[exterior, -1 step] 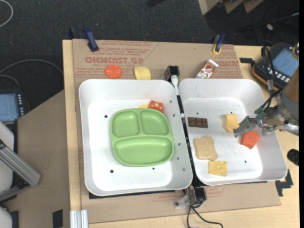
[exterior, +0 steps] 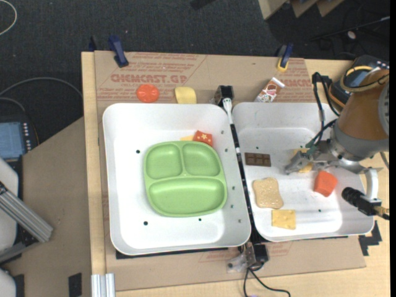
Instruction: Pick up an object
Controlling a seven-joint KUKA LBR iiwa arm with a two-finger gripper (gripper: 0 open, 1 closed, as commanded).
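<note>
Reaching in from the right, hand [exterior: 301, 161] low in the right bin [exterior: 272, 113], fingers spread and nothing seen between them. Just right of it, an orange block [exterior: 325, 183] on the bin floor, apart from the fingers. Nearer the divider: a chocolate bar [exterior: 257, 159], a toast slice [exterior: 267, 193], a yellow cracker [exterior: 284, 219]. In the left bin [exterior: 124, 166], a green divided plate [exterior: 184, 178], with a red block [exterior: 203, 137] at its far rim. On the bench [exterior: 99, 79] beyond the bins, an orange disc [exterior: 147, 93], a yellow piece [exterior: 185, 95] and a small packet [exterior: 270, 90].
</note>
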